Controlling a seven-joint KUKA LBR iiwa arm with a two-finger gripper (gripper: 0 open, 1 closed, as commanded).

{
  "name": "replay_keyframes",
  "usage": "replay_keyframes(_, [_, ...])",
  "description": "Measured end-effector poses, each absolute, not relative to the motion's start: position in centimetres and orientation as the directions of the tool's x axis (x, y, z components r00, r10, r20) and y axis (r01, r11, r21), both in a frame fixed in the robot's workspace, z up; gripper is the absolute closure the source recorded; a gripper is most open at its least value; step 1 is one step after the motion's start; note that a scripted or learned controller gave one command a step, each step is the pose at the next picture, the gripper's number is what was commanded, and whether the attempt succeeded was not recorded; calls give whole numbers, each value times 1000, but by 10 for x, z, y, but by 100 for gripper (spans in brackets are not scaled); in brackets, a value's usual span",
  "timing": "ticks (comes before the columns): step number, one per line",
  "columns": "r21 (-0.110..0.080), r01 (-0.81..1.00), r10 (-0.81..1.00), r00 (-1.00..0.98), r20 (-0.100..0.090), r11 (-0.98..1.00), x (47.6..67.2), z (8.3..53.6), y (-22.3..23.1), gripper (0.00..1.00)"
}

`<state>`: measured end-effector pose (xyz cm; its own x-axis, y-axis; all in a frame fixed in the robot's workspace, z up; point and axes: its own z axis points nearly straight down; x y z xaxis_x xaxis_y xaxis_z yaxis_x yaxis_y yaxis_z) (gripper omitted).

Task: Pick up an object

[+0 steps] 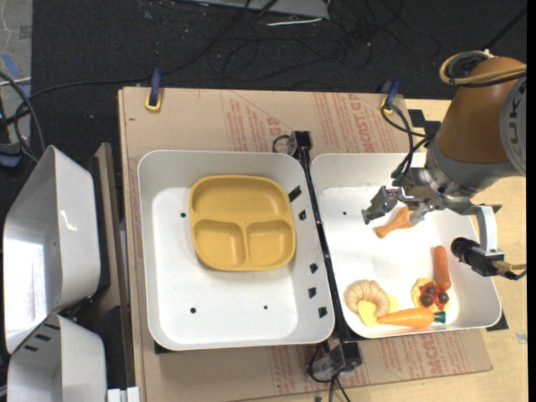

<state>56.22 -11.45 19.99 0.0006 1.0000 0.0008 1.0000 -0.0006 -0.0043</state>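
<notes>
My gripper (394,214) hangs over the upper middle of the right bin (352,178), its fingers spread apart. A small orange piece (394,223) lies slanted between the two fingertips. I cannot tell whether it rests on the bin floor or is raised. Near the bin's front right corner lie a beige croissant-shaped piece (367,292), a carrot (406,316), a yellow piece topped with dark berries (430,294) and a red-orange sausage (440,266). All of these are apart from the gripper.
The left bin (163,249) holds a yellow three-compartment plate (243,223). A raised divider with black clips (316,249) separates the two bins. The arm's orange band (477,115) looms over the right bin's far right corner. Grey boxes (46,233) stand at far left.
</notes>
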Motion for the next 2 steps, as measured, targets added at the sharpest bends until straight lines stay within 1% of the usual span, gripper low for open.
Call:
replay_keyframes(1, [-4, 1000, 1000, 1, 1, -1, 563, 136, -116, 0])
replay_keyframes(2, [-5, 1000, 1000, 1, 1, -1, 563, 89, -115, 0])
